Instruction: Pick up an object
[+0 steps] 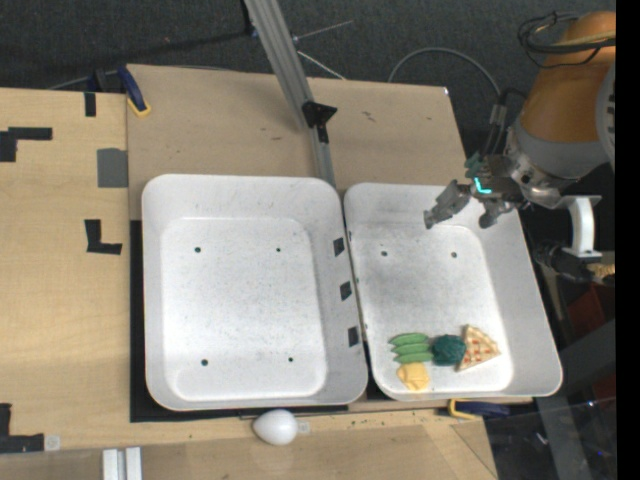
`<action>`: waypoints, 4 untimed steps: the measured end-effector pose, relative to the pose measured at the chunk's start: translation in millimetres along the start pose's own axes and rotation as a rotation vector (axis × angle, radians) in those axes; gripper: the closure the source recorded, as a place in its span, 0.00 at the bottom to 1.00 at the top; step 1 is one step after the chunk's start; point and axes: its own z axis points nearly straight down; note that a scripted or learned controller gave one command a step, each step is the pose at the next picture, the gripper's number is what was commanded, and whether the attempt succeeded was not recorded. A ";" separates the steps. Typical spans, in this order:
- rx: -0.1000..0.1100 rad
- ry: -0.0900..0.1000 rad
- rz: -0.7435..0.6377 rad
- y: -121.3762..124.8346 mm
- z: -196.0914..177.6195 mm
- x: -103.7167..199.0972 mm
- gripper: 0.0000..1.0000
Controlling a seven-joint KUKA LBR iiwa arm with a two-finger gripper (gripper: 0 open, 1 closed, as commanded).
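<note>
In the right bin (400, 208), near its front edge, lie a green pea pod (409, 345), a dark green broccoli piece (448, 348), a yellow piece (413, 375) and a pizza slice (479, 347), all close together. My gripper (465, 207) hangs over the far right corner of that bin, well behind the toys. Its two dark fingers are spread apart with nothing between them.
The left bin (160, 208) sits beside the right one, with black clips along the shared edge. A white egg-shaped object (276, 427) rests on the bench in front of the left bin. A metal pole (285, 63) slants down toward the bins' far edge.
</note>
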 end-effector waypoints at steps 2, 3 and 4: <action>0.002 -0.001 0.000 -7.7 54.1 7.3 0.00; 0.002 -0.001 0.000 -3.6 117.3 10.4 0.00; -0.003 -0.003 -0.001 -3.9 169.9 10.8 0.00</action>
